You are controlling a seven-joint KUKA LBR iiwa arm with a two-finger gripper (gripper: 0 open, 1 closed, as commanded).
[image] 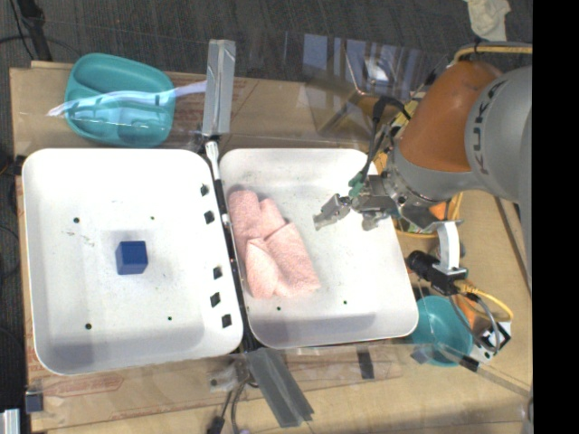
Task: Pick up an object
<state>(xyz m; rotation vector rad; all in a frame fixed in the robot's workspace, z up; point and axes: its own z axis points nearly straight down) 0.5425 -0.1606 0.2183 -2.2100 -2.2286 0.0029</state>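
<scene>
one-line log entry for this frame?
gripper: over right bin, nothing seen held | pink cloth: right bin, by divider | blue cube: left bin | pick: not yet done

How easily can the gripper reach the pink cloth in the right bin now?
Probably yes. The gripper hangs over the right bin, to the right of the pink cloth, and only bare bin floor lies between them.

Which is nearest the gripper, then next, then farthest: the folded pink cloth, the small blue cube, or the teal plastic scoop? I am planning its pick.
1. Folded pink cloth, right bin, beside the gripper.
2. Small blue cube, left bin.
3. Teal plastic scoop, bench's far left corner.
</scene>
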